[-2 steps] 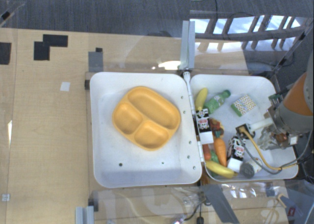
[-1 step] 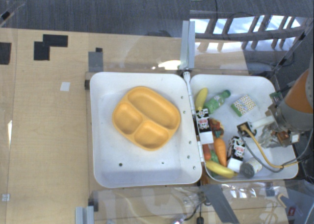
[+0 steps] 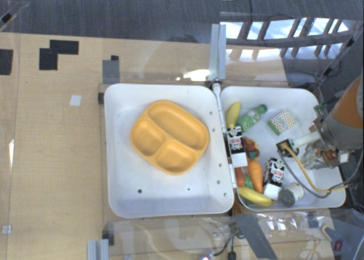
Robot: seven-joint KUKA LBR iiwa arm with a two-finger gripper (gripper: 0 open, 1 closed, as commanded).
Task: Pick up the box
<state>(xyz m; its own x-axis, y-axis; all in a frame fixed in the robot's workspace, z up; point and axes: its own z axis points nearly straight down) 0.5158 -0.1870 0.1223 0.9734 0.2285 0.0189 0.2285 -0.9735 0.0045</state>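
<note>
One arm (image 3: 341, 130) hangs near the box (image 3: 282, 121), not touching it.

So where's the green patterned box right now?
In the camera view, the green patterned box lies in the right bin, toward its far wall, just right of the green bottle.

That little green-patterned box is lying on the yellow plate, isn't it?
No. The camera view shows the box on the floor of the right bin, near a green bottle. The yellow plate sits in the left bin.
</note>
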